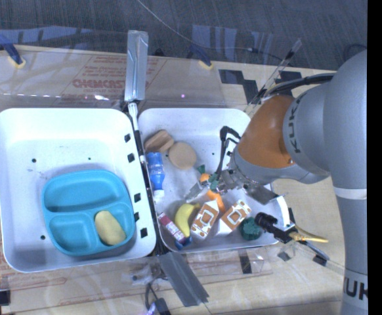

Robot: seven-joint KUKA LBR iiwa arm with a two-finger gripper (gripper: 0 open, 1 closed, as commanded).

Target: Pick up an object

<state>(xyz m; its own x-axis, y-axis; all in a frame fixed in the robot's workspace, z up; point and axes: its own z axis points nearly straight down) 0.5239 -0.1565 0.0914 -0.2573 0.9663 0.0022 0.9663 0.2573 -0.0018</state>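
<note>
Camera view shows our hand (212, 184) low in the right bin (197, 120), over the cartons (207, 216) near its front edge. We cannot tell its state. Nothing looks lifted; we judge the grasp undone.

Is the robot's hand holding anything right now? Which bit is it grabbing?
It cannot be told. The gripper is down in the right bin, among the orange cartons and the banana, but nothing clearly shows between its fingers.
</note>
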